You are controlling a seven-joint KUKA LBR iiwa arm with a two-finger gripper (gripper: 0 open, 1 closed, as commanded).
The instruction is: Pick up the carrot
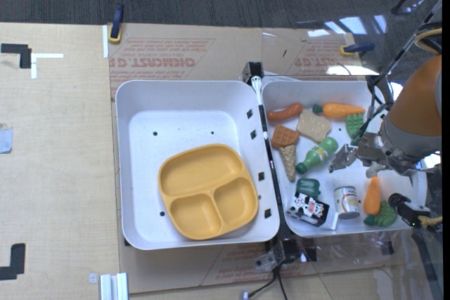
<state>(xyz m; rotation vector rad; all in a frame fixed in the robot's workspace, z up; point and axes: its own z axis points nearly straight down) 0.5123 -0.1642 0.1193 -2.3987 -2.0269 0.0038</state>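
Note:
In the right bin (278, 91) lie two orange carrot-like toys. One carrot (342, 109) lies sideways near the far wall, its green tip pointing left. The other carrot (373, 195) stands nearly on end at the near right, with green leaves (384, 216) below it. My gripper (346, 157) hangs over the middle right of this bin, just right of a green bottle (317, 155). It is up and to the left of the near carrot and below the far one, with nothing visibly held.
The right bin also holds a sausage (285, 111), a bread slice (313, 126), a brown cracker (285, 135), a cone (290, 162), a can (346, 200) and a black-and-white carton (309, 208). A yellow divided plate (169, 183) sits in the left bin (130, 151).

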